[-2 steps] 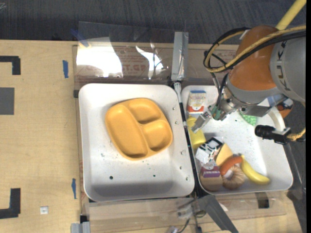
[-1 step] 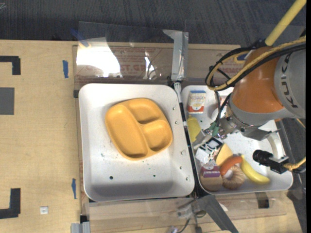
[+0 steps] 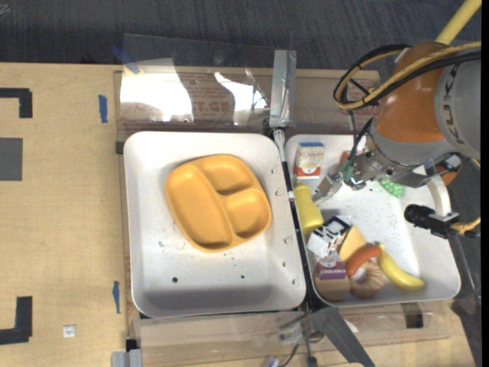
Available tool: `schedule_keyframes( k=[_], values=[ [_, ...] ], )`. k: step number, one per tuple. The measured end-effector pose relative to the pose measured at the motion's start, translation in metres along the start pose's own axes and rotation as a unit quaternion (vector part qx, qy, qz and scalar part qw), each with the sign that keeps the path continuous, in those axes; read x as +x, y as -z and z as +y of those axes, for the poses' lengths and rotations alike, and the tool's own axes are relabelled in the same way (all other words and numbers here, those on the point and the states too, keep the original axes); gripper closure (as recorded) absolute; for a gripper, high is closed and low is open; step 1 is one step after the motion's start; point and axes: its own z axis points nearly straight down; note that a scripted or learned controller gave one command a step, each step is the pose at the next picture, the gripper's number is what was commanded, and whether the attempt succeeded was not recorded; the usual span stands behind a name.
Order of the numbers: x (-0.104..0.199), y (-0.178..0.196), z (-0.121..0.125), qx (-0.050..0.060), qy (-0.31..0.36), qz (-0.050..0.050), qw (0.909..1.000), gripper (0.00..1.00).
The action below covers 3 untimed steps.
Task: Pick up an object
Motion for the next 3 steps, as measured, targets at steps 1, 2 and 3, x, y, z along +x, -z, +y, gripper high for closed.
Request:
schedule_keyframes(
  k=[1,2,3],
  values=[
    [0.030,0.000,0.011,0.001,0.057,0.001,0.9984,0.00],
    [0.037,0.013,-0.002,0.001,0.012,0.001,0.9999,0.00],
    [0.042,-0.001,-0.020,0.002,-0.086,0.002,0.9963,0.00]
  ],
)
